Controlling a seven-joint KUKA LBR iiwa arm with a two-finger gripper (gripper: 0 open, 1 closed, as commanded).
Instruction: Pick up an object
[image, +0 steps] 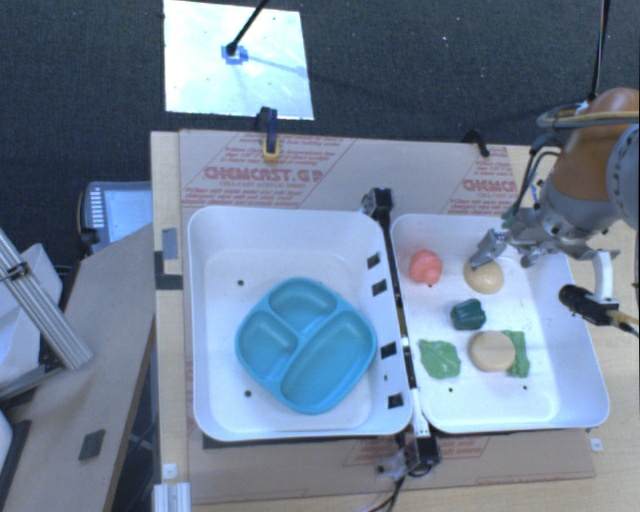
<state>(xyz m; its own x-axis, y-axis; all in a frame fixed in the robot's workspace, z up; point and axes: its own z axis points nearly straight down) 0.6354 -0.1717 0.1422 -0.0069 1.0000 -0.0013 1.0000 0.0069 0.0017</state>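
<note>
The claw is poised right above the cream ball in the right bin, far side; its grip cannot be told, and a straight-down grab seems intended.

Arm: grey casing, orange band above wrist, dark cable looped at 12 o'clock. Metallic gripper, finger detail too blurry, possibly silver.

The grey arm with its orange band enters from the upper right of the frame, wrist angled down and leftward, and the end effector hangs low at right of centre.
</note>
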